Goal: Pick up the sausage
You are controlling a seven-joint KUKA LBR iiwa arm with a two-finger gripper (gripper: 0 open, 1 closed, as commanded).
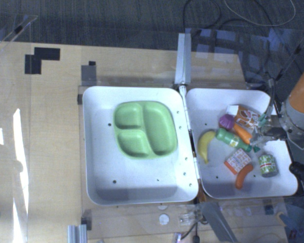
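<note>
My gripper (265,130) hangs low at the right edge of the right bin (213,187), and I cannot tell from this slanted view what state it is in; nothing shows clearly in its grasp. It sits just beside the green bottle (232,138) and the carrot (241,133), near the small green can (267,165).

The sausage (243,175) lies apart from it, toward the bin's near wall, slanting and touching the corner of the red-and-white packet (237,160). The banana (205,145) lies well off to the side.

I judge I am in the approach step, not yet at the grasp. Next I should shift toward the near wall, line up across the sausage's narrow width, and come down without catching the packet or can.

The left bin (99,186) carries the green tray (144,128).
</note>
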